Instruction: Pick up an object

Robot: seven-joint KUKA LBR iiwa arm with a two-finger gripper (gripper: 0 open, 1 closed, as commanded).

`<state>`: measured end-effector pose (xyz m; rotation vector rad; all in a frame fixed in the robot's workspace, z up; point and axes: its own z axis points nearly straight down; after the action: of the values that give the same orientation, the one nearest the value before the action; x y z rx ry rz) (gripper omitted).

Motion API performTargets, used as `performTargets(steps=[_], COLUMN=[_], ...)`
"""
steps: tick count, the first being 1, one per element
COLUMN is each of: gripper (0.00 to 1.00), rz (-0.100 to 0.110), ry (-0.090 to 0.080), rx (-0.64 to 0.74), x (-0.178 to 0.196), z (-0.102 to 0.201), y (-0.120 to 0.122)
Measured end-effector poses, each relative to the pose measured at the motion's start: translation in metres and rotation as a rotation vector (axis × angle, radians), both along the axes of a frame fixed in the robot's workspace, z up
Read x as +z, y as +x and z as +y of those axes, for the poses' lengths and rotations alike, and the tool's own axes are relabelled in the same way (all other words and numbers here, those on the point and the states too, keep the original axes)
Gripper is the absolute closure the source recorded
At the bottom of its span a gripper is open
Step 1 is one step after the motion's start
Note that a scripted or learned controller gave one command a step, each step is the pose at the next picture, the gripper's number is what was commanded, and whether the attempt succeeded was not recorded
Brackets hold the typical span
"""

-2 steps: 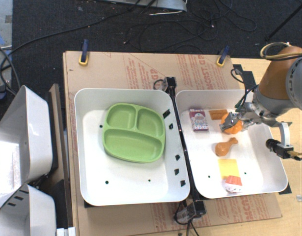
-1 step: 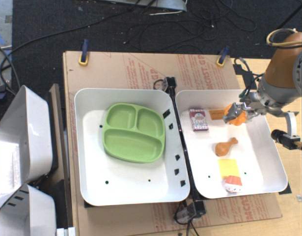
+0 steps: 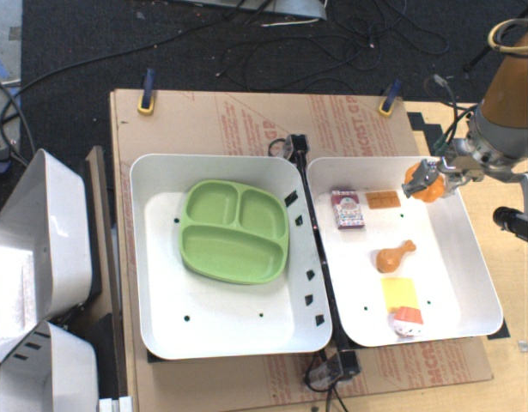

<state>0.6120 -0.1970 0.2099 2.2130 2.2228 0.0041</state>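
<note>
Orange piece [image 3: 427, 187] at bin rim [image 3: 418, 163]

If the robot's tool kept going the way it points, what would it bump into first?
The tool, with something orange at its tip, points leftward into the right white bin. The flat orange cracker-like piece looks first in line, though height is hard to judge.

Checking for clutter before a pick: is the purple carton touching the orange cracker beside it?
Apart. The camera view shows a strip of white bin floor between the purple carton and the orange cracker.
</note>
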Motion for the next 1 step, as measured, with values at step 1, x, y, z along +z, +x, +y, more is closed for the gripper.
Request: performTargets(steps=[1], gripper=[1.0], rz=[0.005], ry=[0.001], rx=[-0.001], x=[0.0093], z=[0.0001], y=[0.0008])
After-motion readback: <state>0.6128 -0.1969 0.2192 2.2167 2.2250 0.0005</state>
